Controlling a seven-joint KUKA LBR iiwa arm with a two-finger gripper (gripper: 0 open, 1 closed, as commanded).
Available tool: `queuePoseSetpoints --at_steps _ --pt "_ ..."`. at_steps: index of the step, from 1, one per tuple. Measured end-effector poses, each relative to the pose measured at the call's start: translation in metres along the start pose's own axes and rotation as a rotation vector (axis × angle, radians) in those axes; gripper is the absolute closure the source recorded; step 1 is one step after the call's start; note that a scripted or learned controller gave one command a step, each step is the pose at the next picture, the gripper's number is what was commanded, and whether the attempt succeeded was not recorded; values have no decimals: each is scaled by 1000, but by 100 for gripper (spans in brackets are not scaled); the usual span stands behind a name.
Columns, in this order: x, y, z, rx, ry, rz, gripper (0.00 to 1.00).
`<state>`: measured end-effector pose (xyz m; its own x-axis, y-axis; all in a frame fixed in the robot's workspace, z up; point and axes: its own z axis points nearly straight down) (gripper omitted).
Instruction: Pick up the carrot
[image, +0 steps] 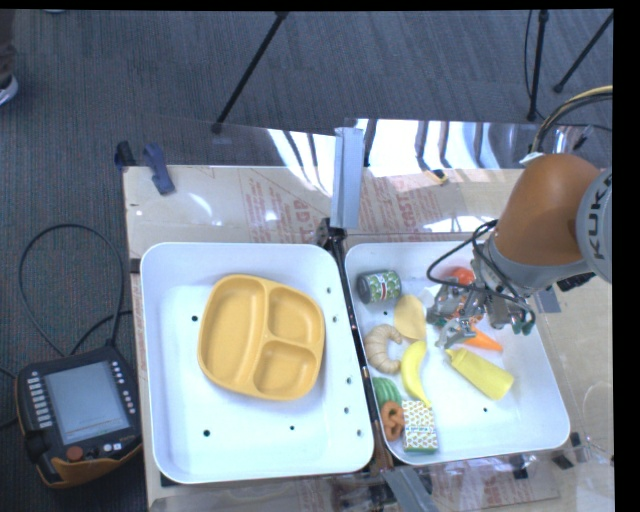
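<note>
Over the right bin (540, 420), claw (462, 322) reaches beside carrot (484, 341), its state unclear

Orange carrot (484, 341), yellow plate (262, 337), white bins (170, 300).

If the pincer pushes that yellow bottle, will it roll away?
Probably a little. The yellow bottle lies on its side on the right bin, and its body looks rounded, so a sideways nudge could roll it. It looks like light plastic, so it may slide easily too.
</note>
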<state>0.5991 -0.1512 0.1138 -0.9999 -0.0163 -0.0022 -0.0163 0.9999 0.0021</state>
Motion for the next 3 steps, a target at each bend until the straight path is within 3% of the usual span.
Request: queuePoseSetpoints --at_steps 1,2,3 --pt "-47 7 -67 2 -5 113 100" --pt "37 -5 28 0 5 46 100" --pt "41 -17 -141 1 -2 -360 100"
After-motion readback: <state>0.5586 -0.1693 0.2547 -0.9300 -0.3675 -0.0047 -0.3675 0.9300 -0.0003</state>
